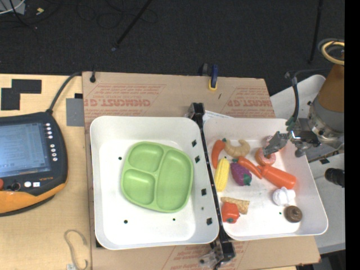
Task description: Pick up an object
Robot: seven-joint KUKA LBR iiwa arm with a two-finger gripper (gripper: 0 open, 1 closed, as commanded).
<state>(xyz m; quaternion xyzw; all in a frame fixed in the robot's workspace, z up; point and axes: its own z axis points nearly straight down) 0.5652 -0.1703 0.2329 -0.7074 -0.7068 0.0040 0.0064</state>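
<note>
Right bin on table: claw at frame right, just above pink donut; finger state unclear.

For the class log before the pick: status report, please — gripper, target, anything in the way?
Gripper low over right bin, nothing seen between fingers. Pink ring right under it, unlifted. Orange carrot crowds alongside.

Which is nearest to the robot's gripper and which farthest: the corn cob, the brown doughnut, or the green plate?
Measured from the gripper, at the right bin's upper right:
1. Corn cob, in the right bin's left part.
2. Brown doughnut, at the right bin's lower right corner, somewhat farther.
3. Green plate, in the left bin, farthest.
</note>
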